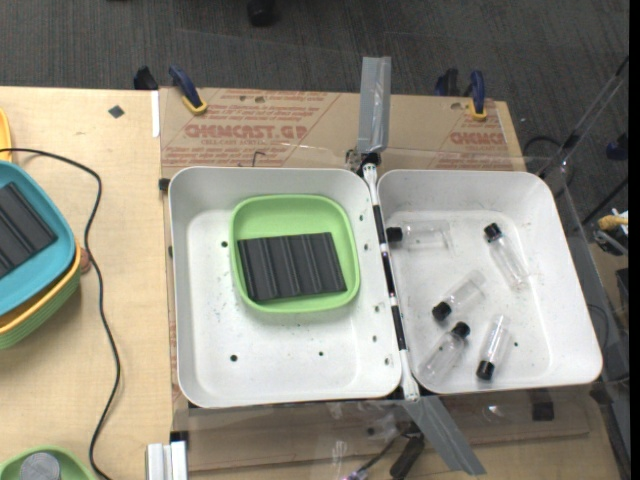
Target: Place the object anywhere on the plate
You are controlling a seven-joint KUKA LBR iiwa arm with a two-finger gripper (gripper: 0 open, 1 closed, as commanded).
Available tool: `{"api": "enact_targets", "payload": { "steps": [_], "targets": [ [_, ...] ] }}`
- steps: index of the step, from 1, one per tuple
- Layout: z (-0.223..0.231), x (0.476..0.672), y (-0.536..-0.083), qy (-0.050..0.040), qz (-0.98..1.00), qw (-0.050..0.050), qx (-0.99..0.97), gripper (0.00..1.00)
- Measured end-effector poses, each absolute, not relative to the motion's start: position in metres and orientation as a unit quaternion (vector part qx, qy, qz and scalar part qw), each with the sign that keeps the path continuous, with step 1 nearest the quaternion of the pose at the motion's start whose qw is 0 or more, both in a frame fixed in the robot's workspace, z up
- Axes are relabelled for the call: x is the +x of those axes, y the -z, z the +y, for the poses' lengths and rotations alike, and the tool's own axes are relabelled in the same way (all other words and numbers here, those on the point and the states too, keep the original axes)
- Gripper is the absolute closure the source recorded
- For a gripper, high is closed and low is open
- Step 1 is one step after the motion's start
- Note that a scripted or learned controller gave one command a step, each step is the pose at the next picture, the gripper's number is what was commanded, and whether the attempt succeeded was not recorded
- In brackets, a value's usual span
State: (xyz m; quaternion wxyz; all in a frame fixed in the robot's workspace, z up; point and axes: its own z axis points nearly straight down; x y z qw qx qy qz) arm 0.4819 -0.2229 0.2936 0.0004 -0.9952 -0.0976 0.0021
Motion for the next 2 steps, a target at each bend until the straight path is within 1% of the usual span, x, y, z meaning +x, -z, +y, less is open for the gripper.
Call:
{"api": "enact_targets", "payload": {
  "steps": [1,2],
  "targets": [
    [-0.222,0.477,-0.267,-0.0027,-0.1,0.001,-0.995,0.0],
    [-0.223,0.478,-0.278,-0.0019,-0.101,0.0,-0.995,0.0]
  ]
}}
